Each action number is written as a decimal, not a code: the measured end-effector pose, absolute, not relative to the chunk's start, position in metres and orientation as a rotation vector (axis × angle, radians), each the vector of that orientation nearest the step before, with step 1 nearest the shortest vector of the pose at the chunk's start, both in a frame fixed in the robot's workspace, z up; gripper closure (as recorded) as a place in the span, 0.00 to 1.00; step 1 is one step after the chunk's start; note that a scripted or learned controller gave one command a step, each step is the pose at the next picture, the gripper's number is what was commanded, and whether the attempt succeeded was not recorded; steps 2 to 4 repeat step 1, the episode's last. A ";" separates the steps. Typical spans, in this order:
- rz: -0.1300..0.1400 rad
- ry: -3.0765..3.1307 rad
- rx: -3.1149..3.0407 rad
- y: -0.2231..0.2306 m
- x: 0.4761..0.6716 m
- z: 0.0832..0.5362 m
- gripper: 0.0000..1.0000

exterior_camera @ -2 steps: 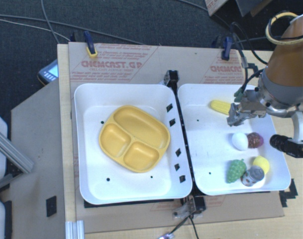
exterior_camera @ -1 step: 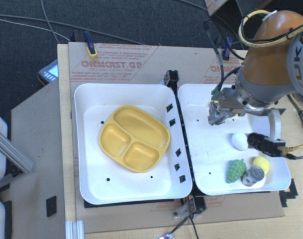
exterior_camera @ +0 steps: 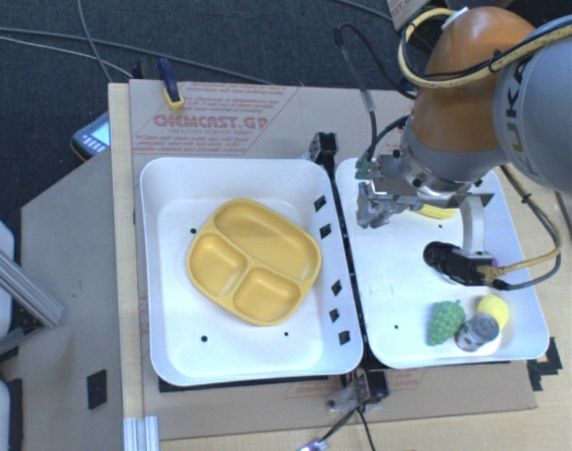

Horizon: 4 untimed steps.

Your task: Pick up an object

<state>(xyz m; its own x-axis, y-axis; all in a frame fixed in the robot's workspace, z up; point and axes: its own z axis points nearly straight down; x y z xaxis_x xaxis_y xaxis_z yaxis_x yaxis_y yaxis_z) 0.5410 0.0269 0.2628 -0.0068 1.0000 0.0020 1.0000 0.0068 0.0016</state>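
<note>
Grapes (exterior_camera: 445, 320) crowd right bin's (exterior_camera: 398, 341) near edge beside yellow ball (exterior_camera: 493, 307).

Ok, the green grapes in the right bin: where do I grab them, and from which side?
Come straight down from above and close across the narrower middle of the grapes. The bunch lies flat and lumpy on the right bin floor. Set the fingers so one lands on its free left side; the can and yellow ball crowd its right, so a grip that sweeps in from there would likely bump them.

cam: fixed overhead, slanted down | covers both bins (exterior_camera: 154, 280) (arm (exterior_camera: 473, 92) enters right)
</note>
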 end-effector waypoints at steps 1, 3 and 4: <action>-0.002 -2.227 -2.216 0.086 0.556 0.252 1.00; -0.002 -2.227 -2.216 0.086 0.556 0.252 1.00; -0.002 -2.227 -2.216 0.086 0.556 0.252 1.00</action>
